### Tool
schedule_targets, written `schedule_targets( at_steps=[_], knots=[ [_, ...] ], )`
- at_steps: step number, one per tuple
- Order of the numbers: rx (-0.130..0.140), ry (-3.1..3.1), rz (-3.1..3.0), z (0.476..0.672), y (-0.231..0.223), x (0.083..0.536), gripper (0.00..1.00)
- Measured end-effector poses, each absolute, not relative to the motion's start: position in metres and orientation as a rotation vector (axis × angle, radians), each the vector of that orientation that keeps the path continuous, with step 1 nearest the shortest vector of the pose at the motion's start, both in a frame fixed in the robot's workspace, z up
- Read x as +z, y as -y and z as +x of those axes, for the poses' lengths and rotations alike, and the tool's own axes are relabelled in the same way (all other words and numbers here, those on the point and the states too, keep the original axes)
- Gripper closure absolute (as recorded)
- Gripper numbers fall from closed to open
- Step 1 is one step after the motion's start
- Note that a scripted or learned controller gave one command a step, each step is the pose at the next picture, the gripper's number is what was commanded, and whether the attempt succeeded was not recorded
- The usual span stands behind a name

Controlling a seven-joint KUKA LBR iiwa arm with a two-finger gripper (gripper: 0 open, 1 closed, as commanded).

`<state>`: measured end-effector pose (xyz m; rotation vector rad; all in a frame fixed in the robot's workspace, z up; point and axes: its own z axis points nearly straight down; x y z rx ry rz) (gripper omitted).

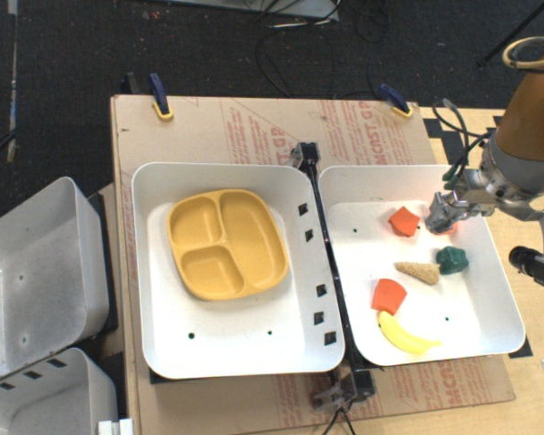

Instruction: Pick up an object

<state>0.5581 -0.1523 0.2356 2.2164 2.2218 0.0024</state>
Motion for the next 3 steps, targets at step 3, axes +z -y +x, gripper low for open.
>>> schedule_targets(
  at_steps=[3],
  knots=[
    [-0.002,-2.231,2.216,0.518,-0.005,0.211,1.0]
  ],
)
